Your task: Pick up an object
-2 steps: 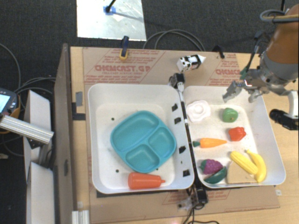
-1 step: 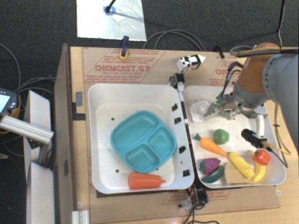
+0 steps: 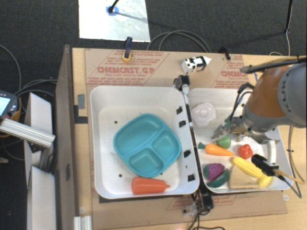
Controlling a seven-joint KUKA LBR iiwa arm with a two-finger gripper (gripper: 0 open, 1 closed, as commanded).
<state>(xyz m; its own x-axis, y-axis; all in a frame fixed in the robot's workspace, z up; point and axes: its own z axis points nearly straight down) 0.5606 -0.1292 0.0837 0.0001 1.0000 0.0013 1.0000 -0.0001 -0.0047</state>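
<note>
Where the two shallow white bins meet, a black-clipped divider runs down the middle of the wooden desk (image 3: 76, 80). The left bin (image 3: 103, 104) holds a teal sectioned plastic plate (image 3: 146, 145) at centre and an orange-red plastic cylinder (image 3: 148, 186) along its near wall; open floor rings the plate. The right bin (image 3: 211, 97) is crowded in its near half: a clear plastic lid (image 3: 204, 113) at the far left, an orange toy carrot (image 3: 219, 150), a yellow toy corn cob (image 3: 249, 169), a purple toy vegetable (image 3: 214, 169), a red toy tomato (image 3: 245, 151).

The grey arm (image 3: 276, 97) reaches in from the right, wrist bent down. Its hand (image 3: 225, 132) sits just above a small green toy (image 3: 223, 141); whether its fingers are spread or pressed together cannot be told.
</note>
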